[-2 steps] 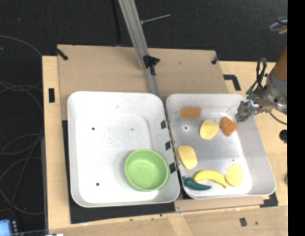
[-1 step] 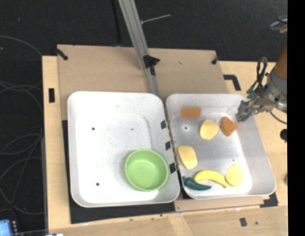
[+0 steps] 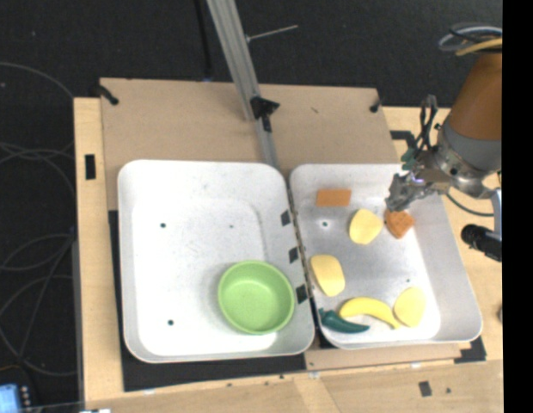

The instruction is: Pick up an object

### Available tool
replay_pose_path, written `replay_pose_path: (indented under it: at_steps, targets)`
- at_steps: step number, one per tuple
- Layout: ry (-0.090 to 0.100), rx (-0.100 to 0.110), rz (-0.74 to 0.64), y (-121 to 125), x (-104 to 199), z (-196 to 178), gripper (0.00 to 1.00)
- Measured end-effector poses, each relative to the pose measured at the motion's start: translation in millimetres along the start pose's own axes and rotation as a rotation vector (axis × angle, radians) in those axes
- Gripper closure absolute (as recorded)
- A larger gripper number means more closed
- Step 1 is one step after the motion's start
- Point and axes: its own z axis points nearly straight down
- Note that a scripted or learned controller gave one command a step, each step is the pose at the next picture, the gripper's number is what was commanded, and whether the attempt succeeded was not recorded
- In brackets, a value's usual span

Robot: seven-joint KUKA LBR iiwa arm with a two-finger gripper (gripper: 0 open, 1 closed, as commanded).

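hand (image 3: 402, 198): over the right bin (image 3: 447, 256) near its far right corner, finger state cannot be told | orange block (image 3: 399, 224): on the bin floor just below the hand, contact unclear | same bin: orange slab (image 3: 333, 198), three yellow pieces, banana (image 3: 368, 310), green pepper (image 3: 342, 322) | left bin (image 3: 163, 231): green bowl (image 3: 256, 296) at its near right corner
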Motion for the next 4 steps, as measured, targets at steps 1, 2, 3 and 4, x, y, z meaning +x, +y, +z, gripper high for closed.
replay_pose_path:
  at_steps: [1,2,3,4]
  targets:
    - [0.0,0.001,0.0,-15.9,54.0,-5.5,1.0]
    - [-0.001,0.001,0.005,-25.2,105.2,6.9,1.0]
    - [0.001,0.002,0.0,-39.2,164.1,4.0,1.0]
    - [-0.001,0.005,0.001,-38.5,214.9,15.3,1.0]
